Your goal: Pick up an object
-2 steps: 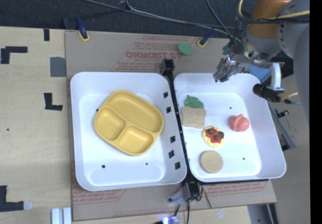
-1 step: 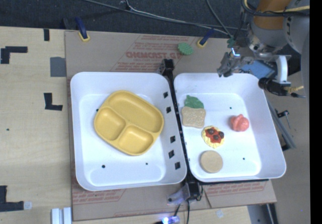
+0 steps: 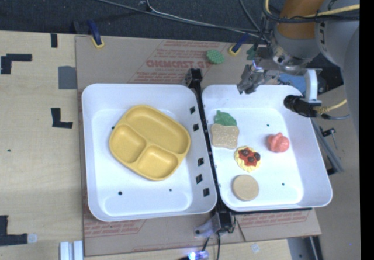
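Tool hovers over right bin's far rim; its state I cannot tell, nothing visibly held. Toy foods lie below and nearer me: green piece, cracker, pink lump. Pick not yet begun.

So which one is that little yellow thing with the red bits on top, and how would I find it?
Look at the right white bin, the one without the yellow tray. Near its middle lies a small yellow piece, between the tan square above and the plain tan disc below. It alone carries red and dark spots.
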You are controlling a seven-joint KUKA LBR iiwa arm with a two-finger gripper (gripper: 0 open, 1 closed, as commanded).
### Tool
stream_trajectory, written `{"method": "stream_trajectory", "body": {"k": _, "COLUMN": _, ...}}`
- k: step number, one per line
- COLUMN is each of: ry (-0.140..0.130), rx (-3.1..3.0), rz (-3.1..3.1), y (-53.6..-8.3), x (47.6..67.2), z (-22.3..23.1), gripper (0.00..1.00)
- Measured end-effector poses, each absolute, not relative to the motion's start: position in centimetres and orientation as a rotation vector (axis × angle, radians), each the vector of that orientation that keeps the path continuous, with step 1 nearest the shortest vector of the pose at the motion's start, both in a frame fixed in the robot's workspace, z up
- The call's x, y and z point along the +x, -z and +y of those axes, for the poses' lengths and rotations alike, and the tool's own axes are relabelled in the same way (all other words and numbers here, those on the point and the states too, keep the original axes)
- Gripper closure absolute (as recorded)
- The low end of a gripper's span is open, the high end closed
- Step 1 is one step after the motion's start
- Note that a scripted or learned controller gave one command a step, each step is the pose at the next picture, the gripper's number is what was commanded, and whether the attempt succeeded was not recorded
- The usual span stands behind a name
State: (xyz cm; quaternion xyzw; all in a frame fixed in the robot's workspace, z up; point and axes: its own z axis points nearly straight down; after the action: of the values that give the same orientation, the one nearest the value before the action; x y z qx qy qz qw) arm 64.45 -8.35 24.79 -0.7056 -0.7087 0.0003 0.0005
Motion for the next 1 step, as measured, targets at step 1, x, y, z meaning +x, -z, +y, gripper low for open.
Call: {"method": "stream_trajectory", "body": {"k": 1, "ry": -0.003, "rx": -2.214, "rz": -2.224, "y": -23.29, "x": 62.11, "z": -3.38, "gripper": 1.0}}
